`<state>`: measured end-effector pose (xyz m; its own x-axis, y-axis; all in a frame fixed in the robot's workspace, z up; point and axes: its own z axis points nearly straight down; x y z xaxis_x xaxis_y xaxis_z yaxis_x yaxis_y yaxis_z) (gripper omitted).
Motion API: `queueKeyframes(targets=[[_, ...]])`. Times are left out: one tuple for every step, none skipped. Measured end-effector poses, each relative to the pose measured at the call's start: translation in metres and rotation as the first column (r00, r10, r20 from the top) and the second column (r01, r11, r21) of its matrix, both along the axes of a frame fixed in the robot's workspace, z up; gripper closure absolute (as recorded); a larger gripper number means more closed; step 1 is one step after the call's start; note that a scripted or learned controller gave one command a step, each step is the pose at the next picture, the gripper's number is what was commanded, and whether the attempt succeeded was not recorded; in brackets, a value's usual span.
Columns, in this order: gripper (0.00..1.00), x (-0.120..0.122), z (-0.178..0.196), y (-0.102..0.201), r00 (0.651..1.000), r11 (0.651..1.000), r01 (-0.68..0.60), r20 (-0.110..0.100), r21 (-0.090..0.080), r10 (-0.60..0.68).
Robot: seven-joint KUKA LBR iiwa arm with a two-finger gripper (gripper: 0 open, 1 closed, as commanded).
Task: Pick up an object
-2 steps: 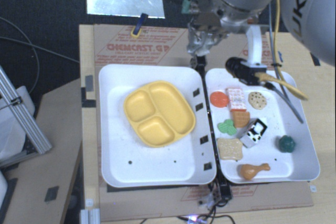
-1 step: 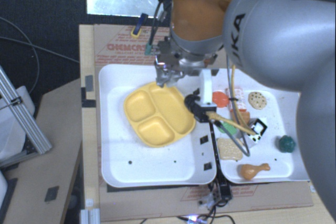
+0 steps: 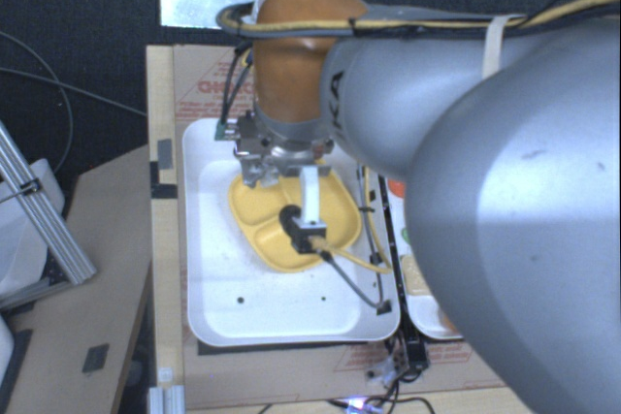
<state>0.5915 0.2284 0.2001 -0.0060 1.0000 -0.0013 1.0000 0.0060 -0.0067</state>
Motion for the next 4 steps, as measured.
queueKeyframes(targets=[[1.0,-0.064,-0.02,0.007,1.0,1.0,0.001,-0.001,0.0,-0.001],[1.0,-0.107,0.034,0.007,1.0,1.0,0.001,0.007,0.004,-0.001],[1.0,-0.016,0.213,-0.006,1.0,1.0,0.004,0.03,0.008,-0.004],[0.0,-0.02,0.203,-0.005,1.0,1.0,0.001,0.009,0.002,-0.001]])
